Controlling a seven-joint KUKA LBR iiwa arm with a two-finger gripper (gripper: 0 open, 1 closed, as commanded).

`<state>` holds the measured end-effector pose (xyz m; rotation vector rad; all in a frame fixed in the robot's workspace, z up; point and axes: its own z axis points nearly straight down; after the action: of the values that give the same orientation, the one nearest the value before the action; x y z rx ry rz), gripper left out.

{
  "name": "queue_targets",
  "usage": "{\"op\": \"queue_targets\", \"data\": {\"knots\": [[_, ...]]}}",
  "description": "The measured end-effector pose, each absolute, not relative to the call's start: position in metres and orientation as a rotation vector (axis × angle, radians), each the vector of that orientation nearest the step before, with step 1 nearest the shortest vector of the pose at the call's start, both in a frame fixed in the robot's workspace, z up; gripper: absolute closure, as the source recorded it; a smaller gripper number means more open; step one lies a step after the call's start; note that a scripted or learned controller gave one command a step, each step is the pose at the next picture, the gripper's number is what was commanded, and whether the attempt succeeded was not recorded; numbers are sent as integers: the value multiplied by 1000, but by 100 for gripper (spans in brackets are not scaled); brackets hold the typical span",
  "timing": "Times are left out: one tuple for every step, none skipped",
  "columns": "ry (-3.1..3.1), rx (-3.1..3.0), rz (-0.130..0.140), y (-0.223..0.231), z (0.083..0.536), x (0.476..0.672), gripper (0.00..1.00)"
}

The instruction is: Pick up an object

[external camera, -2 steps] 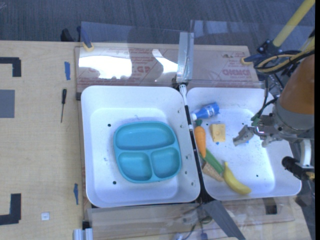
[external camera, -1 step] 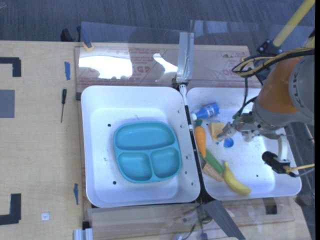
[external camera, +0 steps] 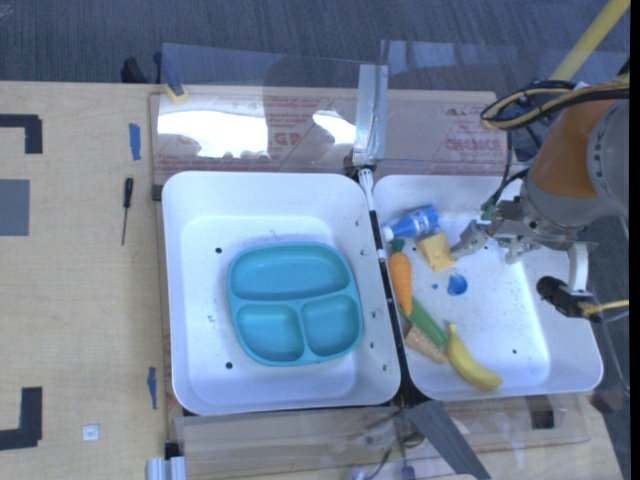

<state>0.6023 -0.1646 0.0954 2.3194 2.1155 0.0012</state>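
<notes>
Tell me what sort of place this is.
Probably a robotics lab's pick-and-place test bench, not a kitchen. Two white bins sit on a wooden bench: the left bin holds a teal divided plate, the right bin toy food like a banana, under a grey arm.

— What do we see in the right white bin (external camera: 520,358)?
— A yellow banana (external camera: 468,360), orange carrot (external camera: 400,279), blue bottle (external camera: 415,220), yellow block (external camera: 435,252), and a small blue piece (external camera: 457,286), perhaps a cap.

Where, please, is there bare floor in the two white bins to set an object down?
Free: the left bin around the teal divided tray, and the right bin's floor right of the yellow banana. Crowded: the right bin's left side, with orange carrot and blue bottle.
</notes>
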Motion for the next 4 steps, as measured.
{"op": "queue_targets", "data": {"knots": [[2191,2239,12,-106,90,578,0],[2255,2181,6,-103,88,512,0],[2348,2078,5,-127,87,599,0],[2277,2161,5,-134,87,574,0]]}}
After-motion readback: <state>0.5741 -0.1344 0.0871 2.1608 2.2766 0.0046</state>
